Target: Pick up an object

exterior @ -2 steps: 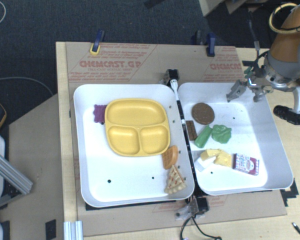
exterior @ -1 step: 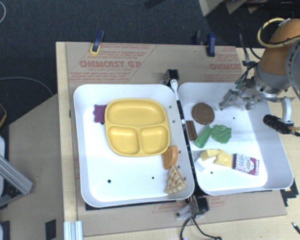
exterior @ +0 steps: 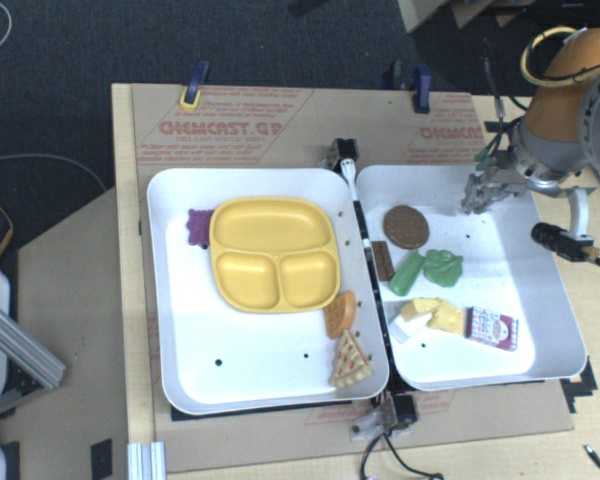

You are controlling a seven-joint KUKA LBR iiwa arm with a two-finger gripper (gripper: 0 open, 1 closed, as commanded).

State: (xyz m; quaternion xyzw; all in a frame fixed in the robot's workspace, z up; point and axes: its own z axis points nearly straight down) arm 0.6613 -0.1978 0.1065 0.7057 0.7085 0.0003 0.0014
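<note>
Partly, the purple soft item in the left white bin is hiding behind the yellow three-compartment plastic tray, and the arm is running off the right edge. Its small metal gripper is hovering over the right white bin's upper corner; its grip is too small to make out. "CHEMCAST GP" is showing in red on the brown board. The red-and-white packet's print is unreadable, lying beside yellow cheese-like pieces and green toy vegetables.
</note>
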